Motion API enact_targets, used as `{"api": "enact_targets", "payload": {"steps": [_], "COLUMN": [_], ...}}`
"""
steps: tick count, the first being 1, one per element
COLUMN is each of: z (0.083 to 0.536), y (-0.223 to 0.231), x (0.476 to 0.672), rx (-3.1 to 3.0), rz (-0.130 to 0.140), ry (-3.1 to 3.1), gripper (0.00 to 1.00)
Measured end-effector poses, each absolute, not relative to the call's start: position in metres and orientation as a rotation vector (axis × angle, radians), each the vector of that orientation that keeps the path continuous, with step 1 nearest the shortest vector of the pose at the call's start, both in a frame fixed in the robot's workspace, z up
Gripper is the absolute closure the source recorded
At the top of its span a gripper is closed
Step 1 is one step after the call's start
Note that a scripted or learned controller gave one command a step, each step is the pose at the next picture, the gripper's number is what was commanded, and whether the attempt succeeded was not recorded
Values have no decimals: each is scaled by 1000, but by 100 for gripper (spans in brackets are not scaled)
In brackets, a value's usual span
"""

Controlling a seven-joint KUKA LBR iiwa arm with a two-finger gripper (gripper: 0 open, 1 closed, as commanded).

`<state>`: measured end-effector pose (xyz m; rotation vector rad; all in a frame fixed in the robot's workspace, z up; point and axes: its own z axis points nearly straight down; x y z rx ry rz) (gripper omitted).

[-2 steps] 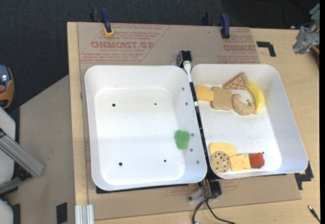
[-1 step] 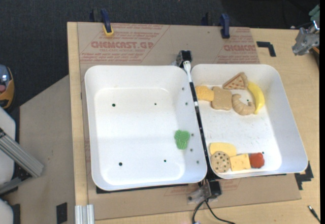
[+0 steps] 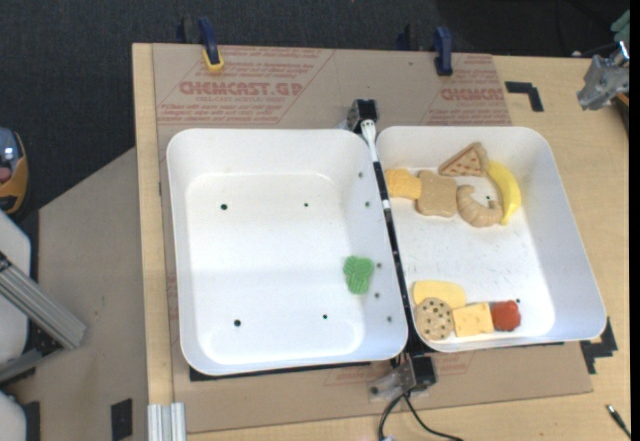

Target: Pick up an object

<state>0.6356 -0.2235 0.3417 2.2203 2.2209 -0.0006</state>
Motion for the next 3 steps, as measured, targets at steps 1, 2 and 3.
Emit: {"api": "enact_targets", "payload": {"steps": [1,2,3], "z": [346,375,409], "y": [-223,-224,-224], "x": [630,622,605], "rx": [2221,2217,2217], "rz": [0,4,4], "ry": [2221,2216,2214], "gripper": [100,100,100]}}
